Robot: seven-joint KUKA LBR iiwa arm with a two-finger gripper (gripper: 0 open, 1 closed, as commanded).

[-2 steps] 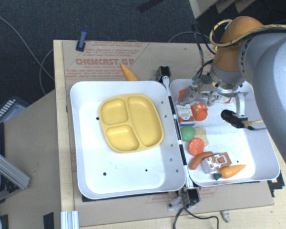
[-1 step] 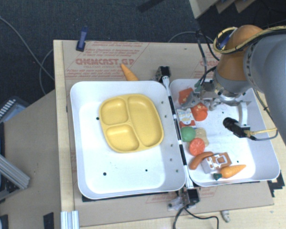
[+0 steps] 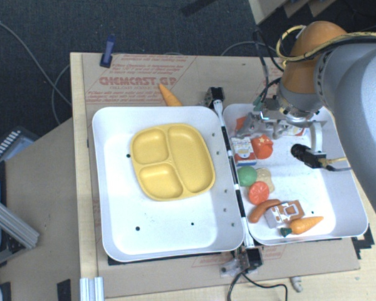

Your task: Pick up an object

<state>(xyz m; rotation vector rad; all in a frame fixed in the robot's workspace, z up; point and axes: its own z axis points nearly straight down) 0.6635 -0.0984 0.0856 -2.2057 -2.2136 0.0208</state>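
Note:
My gripper (image 3: 264, 126) hangs low over the back left part of the right bin (image 3: 338, 196), under the grey arm with its orange band. Just in front of it lies a red toy piece (image 3: 262, 147), with a small white packet (image 3: 241, 147) to that piece's left. Further forward lie a green ball (image 3: 245, 175), a pale lump (image 3: 264, 181), a red ball (image 3: 257, 193), a brown sausage (image 3: 264, 210), a small white and orange box (image 3: 284, 213) and an orange carrot (image 3: 304, 224). Nothing can be seen in the gripper's grasp.
The left bin (image 3: 113, 212) holds a yellow divided plate (image 3: 172, 160). Behind it, on the cardboard, lie another orange carrot (image 3: 170, 96) and a blue object (image 3: 107, 51). The arm covers the right bin's back right corner.

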